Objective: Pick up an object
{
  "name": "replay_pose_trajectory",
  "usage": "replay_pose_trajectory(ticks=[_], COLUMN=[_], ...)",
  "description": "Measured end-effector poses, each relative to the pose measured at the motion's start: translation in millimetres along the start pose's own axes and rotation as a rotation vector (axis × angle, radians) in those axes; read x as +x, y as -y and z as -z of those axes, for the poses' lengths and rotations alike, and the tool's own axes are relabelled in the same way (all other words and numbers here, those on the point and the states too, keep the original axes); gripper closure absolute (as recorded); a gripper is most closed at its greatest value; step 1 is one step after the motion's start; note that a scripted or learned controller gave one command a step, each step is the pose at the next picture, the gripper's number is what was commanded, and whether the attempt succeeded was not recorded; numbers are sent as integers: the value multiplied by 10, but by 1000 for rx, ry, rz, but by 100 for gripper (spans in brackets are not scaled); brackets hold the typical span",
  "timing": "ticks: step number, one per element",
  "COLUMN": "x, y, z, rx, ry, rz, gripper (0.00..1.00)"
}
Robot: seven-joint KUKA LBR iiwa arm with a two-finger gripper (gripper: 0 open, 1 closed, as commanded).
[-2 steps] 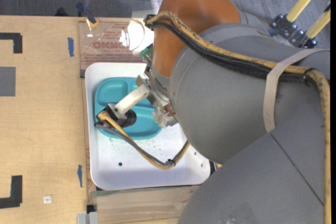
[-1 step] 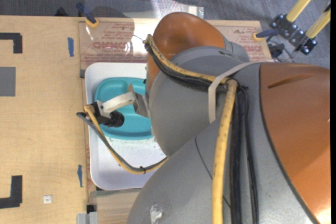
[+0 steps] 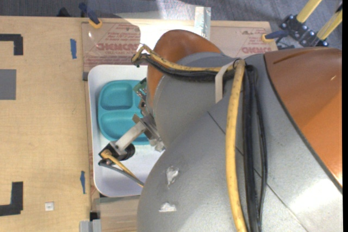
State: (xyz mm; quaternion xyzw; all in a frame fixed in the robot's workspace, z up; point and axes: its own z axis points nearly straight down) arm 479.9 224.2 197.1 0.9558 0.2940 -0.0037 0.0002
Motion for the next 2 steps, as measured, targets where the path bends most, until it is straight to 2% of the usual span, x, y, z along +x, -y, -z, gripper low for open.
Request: replay_pose_trajectory(ticks=[1, 2], x=[-8, -4], y=[11, 15], z=[-130, 1040], rx=[0, -1], ry=[-6, -8], rz=[-397, -49], gripper=[100, 100])
